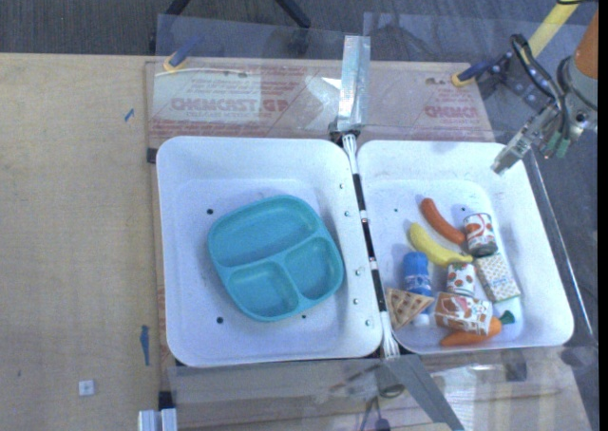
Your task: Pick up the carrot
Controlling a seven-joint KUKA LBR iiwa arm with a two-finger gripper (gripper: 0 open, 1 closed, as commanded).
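Nearest the camera, at the front edge of the right bin (546, 230), lies the carrot (467, 335): a short orange toy, thick at its left end and tapering toward the right, with a small green tip at the right end. It rests roughly level along the bin's front wall, just below a red-and-white printed carton (461, 309) and touching or nearly touching it.

Left of the carton sits a tan waffle-patterned wedge (408, 307), and above that a blue bottle (416, 271) with a white label. A yellow banana (435, 245) curves across the middle of the bin, with an orange-red sausage (440, 217) just behind it. A small red can (479, 233) stands to the right of the banana, and a pale speckled box (497, 276) lies below the can.

A teal divided plate (275, 256) with three compartments sits alone in the left bin (180, 230).

Over the right bin's far right corner hangs the gripper (513, 156), well apart from the carrot; nothing is seen between its fingers, though whether they are spread or closed is unclear.
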